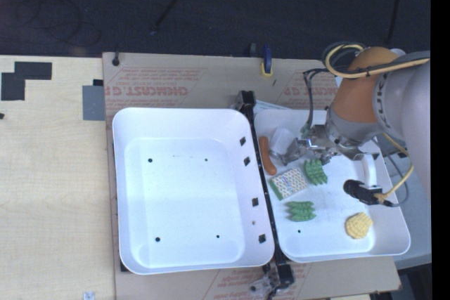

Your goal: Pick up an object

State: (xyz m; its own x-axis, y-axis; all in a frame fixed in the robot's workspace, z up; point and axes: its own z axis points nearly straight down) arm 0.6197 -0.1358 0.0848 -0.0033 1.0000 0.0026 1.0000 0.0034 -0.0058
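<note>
Your grey arm with the orange band (404,105) reaches into the right shallow white bin (394,249). Its gripper (311,146) sits over the far half of the bin, just beside a dark green knobbly toy (315,173). You cannot tell whether the gripper is spread or pressed together. Next to that toy lies a pale green checked square (289,183), and a second green knobbly piece (301,211) sits mid-bin. An orange stick (267,155) lies along the left wall. A yellow bumpy round lump (358,225) rests near the front right corner.
</note>
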